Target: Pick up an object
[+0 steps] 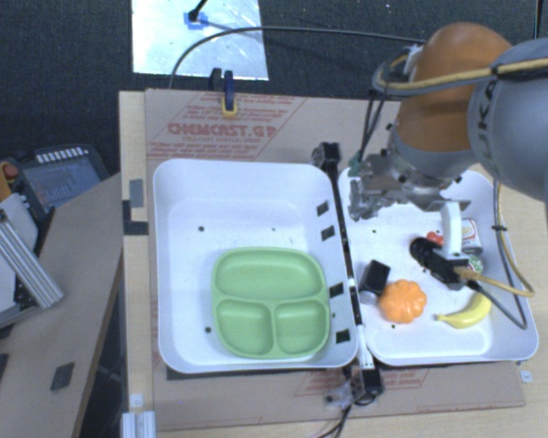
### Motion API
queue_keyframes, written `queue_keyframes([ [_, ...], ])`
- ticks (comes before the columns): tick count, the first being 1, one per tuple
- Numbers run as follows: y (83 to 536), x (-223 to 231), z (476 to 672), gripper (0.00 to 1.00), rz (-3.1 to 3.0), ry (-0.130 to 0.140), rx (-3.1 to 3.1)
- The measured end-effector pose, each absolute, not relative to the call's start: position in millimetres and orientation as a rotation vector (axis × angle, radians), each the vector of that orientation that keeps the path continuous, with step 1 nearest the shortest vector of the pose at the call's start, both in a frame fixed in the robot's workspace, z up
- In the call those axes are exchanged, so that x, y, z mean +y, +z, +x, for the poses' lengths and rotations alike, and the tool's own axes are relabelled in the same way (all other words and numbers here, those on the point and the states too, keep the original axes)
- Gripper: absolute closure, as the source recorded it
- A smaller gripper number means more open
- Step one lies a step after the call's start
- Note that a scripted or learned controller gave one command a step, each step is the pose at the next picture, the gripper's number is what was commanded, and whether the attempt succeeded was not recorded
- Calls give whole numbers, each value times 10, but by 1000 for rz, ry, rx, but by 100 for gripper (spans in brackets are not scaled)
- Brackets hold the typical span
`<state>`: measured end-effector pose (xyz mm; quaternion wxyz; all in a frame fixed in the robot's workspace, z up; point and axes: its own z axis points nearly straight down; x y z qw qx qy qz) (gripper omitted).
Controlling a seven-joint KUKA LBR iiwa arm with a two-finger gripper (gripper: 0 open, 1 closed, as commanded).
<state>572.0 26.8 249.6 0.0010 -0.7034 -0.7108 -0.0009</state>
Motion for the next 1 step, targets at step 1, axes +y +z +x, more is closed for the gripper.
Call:
queue_keyframes([
  [1, 2325, 827, 5599, 100, -2209, -2, -2231],
])
